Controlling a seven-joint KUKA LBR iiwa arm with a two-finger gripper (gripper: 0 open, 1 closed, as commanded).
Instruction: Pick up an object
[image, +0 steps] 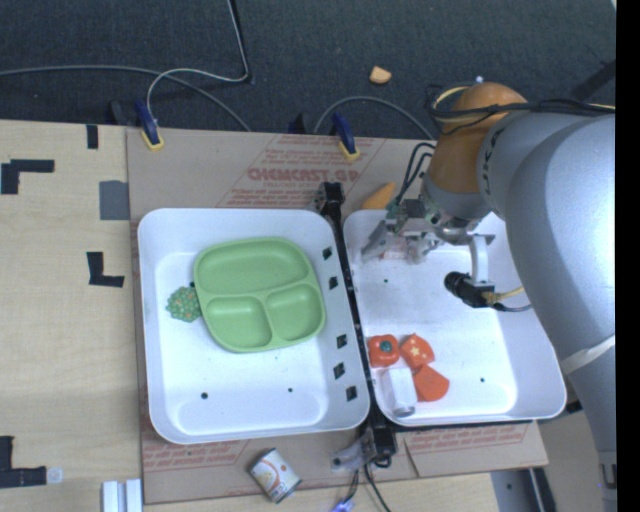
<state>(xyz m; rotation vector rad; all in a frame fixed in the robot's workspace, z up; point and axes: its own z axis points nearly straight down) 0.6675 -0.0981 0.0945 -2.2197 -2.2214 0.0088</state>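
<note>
Two bins, and my gripper is far from the objects

Two white bins lie side by side. My gripper (400, 238) hangs over the upper part of the right bin (500, 345), close to its top left corner. I cannot tell how it stands, and I see nothing in it.

The things I could take are in the lower left of this same bin: a red tomato-like piece (383, 349), an orange-red piece (417, 350) touching it, and an orange slice (431, 384) just below. A pale grey piece (397, 396) lies near the bottom rim.

In the left bin (160, 330) rests a green divided plate (260, 294), with a small green broccoli-like thing (184, 303) at its left edge.

I judge that I am at the approach step; no pick is made yet. The next move asks me to travel down the frame toward the red group and lower over one piece. They lie close together, so I should aim at the slice, which has more free space.
</note>
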